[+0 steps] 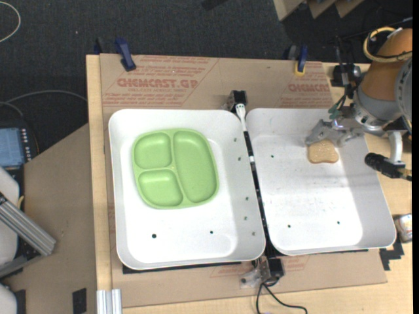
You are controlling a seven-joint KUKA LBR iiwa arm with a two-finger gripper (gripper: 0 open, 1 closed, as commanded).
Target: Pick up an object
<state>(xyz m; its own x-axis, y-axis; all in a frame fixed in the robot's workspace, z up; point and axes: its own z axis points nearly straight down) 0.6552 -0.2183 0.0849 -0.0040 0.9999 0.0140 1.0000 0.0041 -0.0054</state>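
The bench holds two white bins side by side. The left bin (pixel 124 195) carries a green tray (pixel 175 168) with three compartments, lying flat toward that bin's far left. The right bin (pixel 327 221) holds one small tan piece (pixel 323 153), flat and rounded like a cookie, lying in the far part of that bin, right of its middle.

The arm (pixel 386 77) reaches in from the right, its orange band high at the far right corner. The gripper (pixel 332 131) hangs low over the far part of the right bin, just beyond the tan piece and very close to it, perhaps touching its far edge. The fingers (pixel 317 136) appear spread fairly wide, with one tip to the left and the other nearer the middle. The piece lies near to them, not between them, so nothing is held.

The placement suggests that the tan piece is the target: it is the only loose small thing in reach, and the gripper sits right at it. The tray is well apart in the other bin and looks too broad for these fingers.

The pick seems to be at the approach stage. The piece is thin and lies flat on the bin floor, so the fingers would likely need to straddle it and go down nearly to the floor; a close made too high or too far back would probably slide off or push it away.
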